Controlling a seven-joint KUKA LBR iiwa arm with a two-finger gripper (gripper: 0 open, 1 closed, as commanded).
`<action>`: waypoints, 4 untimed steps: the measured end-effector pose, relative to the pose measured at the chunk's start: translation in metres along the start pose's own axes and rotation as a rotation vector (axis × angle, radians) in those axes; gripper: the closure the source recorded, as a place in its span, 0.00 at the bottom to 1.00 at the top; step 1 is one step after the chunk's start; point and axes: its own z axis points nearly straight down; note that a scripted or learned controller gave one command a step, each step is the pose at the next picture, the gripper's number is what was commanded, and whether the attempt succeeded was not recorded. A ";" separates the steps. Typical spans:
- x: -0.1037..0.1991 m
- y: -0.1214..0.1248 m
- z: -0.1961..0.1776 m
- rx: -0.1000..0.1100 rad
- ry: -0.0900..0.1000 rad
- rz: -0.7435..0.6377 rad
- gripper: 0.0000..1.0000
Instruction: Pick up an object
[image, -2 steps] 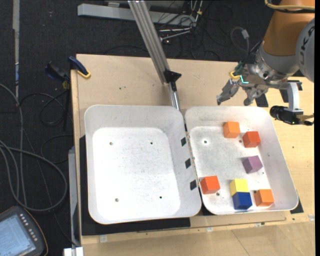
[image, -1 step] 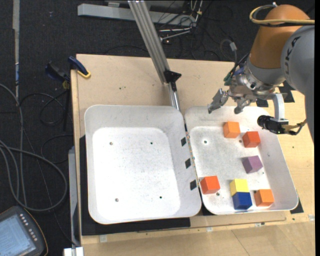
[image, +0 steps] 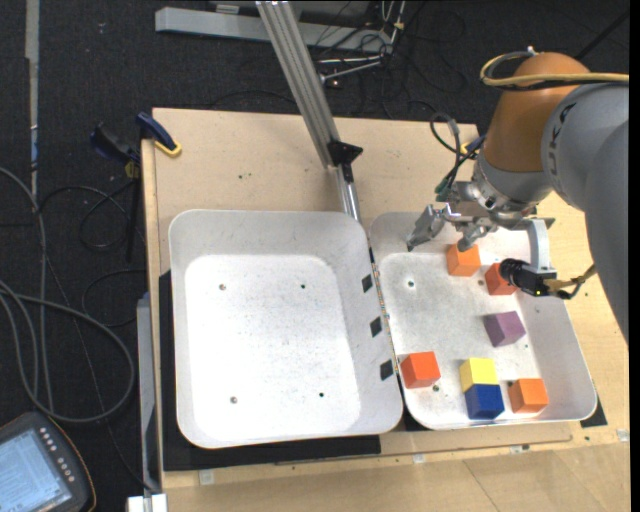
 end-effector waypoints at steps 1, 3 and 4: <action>-0.008 0.007 0.048 -0.011 0.000 -0.001 0.00; -0.016 0.004 -0.022 -0.015 -0.002 0.000 1.00; -0.019 0.014 -0.081 -0.015 -0.002 -0.003 1.00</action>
